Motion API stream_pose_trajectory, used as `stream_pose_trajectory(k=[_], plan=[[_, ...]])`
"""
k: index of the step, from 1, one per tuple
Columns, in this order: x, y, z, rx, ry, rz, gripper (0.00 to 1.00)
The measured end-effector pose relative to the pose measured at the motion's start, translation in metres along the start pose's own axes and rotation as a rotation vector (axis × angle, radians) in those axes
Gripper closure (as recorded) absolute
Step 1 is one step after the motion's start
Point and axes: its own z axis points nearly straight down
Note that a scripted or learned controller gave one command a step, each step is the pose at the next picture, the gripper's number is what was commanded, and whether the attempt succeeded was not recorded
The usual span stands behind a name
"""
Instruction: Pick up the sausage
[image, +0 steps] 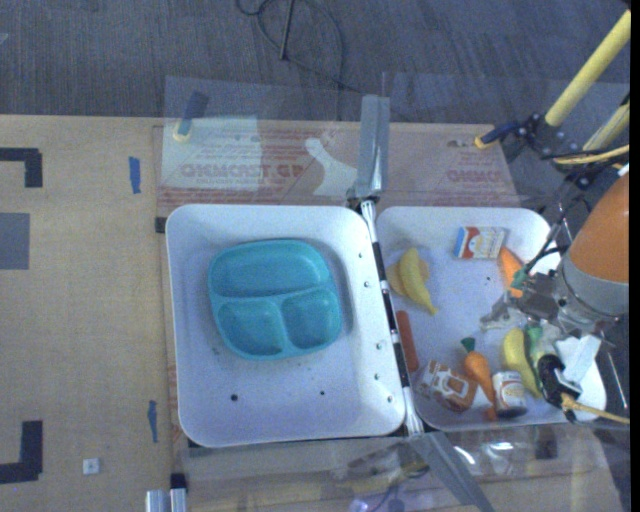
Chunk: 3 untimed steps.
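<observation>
The sausage (405, 341) is a thin reddish-brown stick lying lengthwise along the left wall of the right bin (447, 296), just below a yellow banana (414, 279). My gripper (512, 312) hangs low over the right side of that bin, among the toy foods there. It is well to the right of the sausage and apart from it. The arm's orange band (608, 238) and grey wrist cover the bin's right edge.
The left bin (190, 330) holds a blue sectioned plate (277, 297). In the right bin lie a small carton (479, 242), a carrot (479, 371), a snack box (446, 385), a can (508, 390) and a yellow fruit (514, 350) beside the gripper.
</observation>
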Motion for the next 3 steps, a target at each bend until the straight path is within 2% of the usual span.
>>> stream_pose_trajectory(k=[1,2,3], plan=[[0.009,0.074,0.039,0.000,0.000,-0.035,0.00],[0.009,0.074,0.039,0.000,0.000,-0.035,0.00],[0.036,0.057,0.022,0.001,0.000,-0.182,0.00]])
